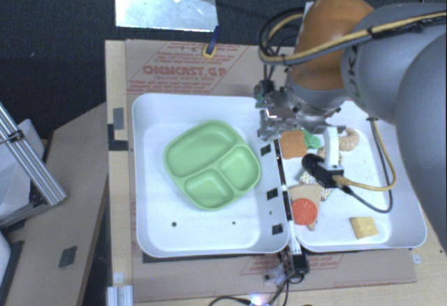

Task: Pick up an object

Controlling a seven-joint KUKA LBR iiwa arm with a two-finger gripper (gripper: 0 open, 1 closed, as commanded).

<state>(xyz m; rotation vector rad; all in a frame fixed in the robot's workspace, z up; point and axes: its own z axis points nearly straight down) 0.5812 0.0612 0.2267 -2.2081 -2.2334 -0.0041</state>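
Two shallow white plastic bins sit side by side on a tabletop covered with brown printed cardboard (188, 70). The left bin (150, 221) holds a pale green plastic plate with three compartments (211, 163), lying flat near the bin's middle. The right bin (401, 224) holds a scatter of small toy food pieces. Among them are an orange, bread-like square block (293, 144), a round red tomato-like piece (304, 212), a flat tan slice (306, 192) just above the red piece, a small yellow cracker-like square (364, 227) near the bin's front, and a pale curled piece (347, 138) toward the back.

A large grey robot arm with an orange band (332, 25) reaches in from the right and hangs low over the back left part of the right bin. Its claw (274, 118) sits close beside the orange block, near the divide between the bins. The wrist body hides the claw's tips, so whether it is spread or closed cannot be told, and no item is visibly held in it.

Judging from this view, the pick appears not yet done: every visible piece looks to be resting in its bin. What seems left is closing on one piece, likely the orange block or a neighbour, and lifting it clear.
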